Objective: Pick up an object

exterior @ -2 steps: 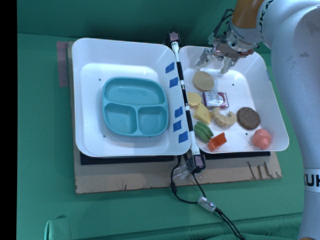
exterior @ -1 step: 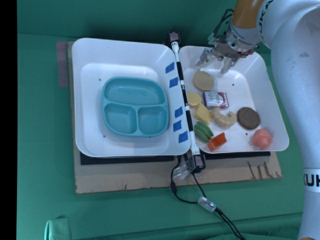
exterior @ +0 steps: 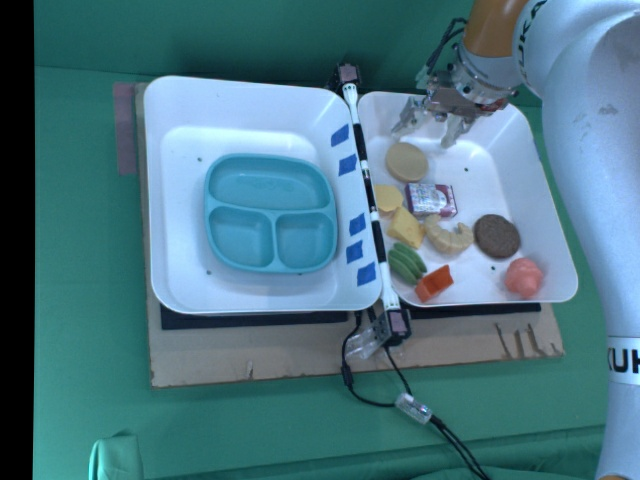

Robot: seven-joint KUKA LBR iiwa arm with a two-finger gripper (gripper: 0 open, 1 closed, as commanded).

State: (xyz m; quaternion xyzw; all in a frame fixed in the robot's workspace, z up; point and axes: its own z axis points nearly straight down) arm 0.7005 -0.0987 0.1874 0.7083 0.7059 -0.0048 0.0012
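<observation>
Seen from above at a slant: two shallow white bins side by side on a green bench. In the left bin (exterior: 180,108) lies a teal divided plate (exterior: 270,213), nothing on it. In the right bin (exterior: 520,168) lies a scatter of toy food: a tan round disc (exterior: 407,162), a small pink and white box (exterior: 431,200), a yellow wedge (exterior: 405,228), a pale shrimp-like piece (exterior: 450,236), a dark brown cookie (exterior: 496,236), a pink roundish piece (exterior: 524,277), a green pod (exterior: 406,263) and a red-orange piece (exterior: 434,283).

Reaching in from the right, the grey arm with its orange band. Hanging over the far left corner of the right bin, the gripper (exterior: 433,120), with its fingers spread apart and pointing down. Nothing visible between them. Nearest to it, the tan round disc, just below in the picture and apart from the fingertips; the other pieces further off toward the near side.

Judged from this: task hardly begun. No piece lifted, all of them at rest on the bin floor. Left to do, probably: choosing one piece, perhaps the disc, going down around it, closing, lifting. Hard to tell how high above the floor the claw stands.
</observation>
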